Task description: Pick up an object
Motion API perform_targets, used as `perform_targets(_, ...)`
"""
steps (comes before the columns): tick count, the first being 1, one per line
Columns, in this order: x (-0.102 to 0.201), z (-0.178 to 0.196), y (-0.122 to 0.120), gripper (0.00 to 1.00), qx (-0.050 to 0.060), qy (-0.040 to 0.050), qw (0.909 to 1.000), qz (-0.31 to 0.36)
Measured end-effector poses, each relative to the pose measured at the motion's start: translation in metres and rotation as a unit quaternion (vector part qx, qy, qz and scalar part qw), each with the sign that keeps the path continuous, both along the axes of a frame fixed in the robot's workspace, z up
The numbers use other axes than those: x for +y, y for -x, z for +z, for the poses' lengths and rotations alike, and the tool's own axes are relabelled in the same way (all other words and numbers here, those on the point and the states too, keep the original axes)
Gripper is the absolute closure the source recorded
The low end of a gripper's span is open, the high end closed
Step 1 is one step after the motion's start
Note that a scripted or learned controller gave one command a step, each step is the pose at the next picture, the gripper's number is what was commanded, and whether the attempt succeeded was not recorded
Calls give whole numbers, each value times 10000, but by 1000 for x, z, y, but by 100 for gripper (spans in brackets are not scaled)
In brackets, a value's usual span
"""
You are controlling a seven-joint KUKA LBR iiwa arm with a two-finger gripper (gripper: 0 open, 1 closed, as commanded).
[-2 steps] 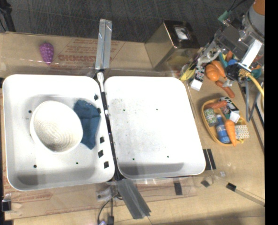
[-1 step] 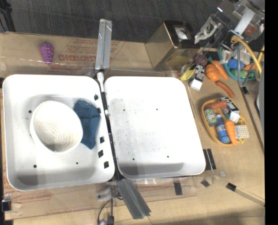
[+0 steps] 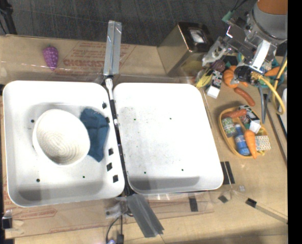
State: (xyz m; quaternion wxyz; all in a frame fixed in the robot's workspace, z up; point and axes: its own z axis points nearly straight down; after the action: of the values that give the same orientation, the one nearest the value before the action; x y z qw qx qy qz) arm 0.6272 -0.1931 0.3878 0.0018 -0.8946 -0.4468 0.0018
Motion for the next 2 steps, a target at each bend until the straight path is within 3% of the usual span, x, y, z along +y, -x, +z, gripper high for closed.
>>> perform_targets(1, -6, 23, -23, 0, -14, 10, 9813, -1923)
perform_targets(2, -16, 53, -18, 0, -3, 13, 9416, -3366)
